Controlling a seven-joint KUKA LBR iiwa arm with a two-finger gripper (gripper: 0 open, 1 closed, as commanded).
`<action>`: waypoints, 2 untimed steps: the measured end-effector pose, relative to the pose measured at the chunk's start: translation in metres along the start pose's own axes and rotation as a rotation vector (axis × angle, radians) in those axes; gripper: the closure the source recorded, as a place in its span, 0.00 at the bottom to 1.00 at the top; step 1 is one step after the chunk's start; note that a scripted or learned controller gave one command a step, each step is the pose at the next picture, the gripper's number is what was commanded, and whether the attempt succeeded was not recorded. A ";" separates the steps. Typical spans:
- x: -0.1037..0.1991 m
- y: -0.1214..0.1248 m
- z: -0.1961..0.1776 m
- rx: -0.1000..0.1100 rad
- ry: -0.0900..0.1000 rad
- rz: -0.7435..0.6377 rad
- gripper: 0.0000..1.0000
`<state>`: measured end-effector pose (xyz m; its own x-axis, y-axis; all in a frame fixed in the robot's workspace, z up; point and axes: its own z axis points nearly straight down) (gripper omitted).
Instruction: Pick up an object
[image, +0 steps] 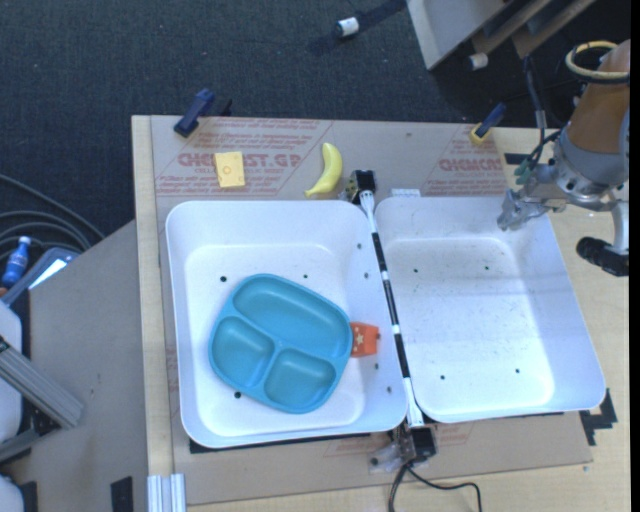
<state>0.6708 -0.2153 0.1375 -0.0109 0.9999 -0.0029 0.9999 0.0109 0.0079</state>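
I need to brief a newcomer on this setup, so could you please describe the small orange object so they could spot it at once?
Start at the left white bin, which holds a blue divided plate. The small orange object lies against that plate's right edge, near the divider between the two bins. It is the bin's one orange thing, far smaller than the plate, while the yellow banana lies outside on the bench.

Blue tray (282, 343) and orange toy (364, 340) crowd the left bin (190, 235).

Robotics lab: plywood table (260, 150) clamped at edges, two white bins (200, 240) side by side, loose cables (50, 215) (left, on dark carpet), grey arm (590, 150).
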 end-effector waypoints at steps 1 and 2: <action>0.000 0.000 0.000 0.001 0.000 0.000 0.00; 0.000 0.001 -0.011 -0.003 -0.002 -0.001 1.00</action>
<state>0.6716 -0.2154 0.1481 -0.0117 0.9999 -0.0053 0.9999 0.0117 0.0109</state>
